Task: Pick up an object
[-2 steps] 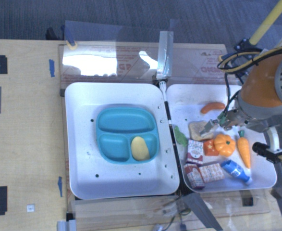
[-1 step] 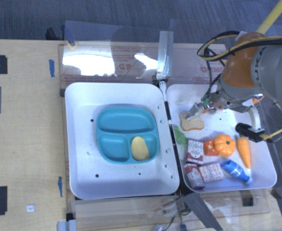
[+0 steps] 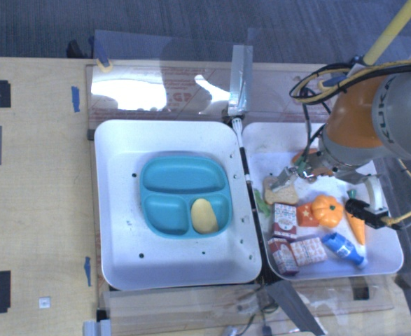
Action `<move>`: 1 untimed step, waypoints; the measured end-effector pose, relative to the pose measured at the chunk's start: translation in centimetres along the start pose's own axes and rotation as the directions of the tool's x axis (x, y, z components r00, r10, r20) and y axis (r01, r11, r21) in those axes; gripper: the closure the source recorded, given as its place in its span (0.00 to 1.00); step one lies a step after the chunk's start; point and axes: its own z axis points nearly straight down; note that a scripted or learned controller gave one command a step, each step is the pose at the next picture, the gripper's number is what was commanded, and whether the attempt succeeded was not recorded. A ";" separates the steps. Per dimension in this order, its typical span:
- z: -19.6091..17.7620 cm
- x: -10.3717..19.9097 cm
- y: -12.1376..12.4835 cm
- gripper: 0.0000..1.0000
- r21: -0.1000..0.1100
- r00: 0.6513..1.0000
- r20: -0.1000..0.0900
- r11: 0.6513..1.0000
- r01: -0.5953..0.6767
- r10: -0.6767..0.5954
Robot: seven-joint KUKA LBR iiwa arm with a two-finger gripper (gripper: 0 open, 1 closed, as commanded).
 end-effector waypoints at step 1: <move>-1.1 0.0 0.2 1.00 -0.005 1.000 0.000 1.000 -0.001 0.001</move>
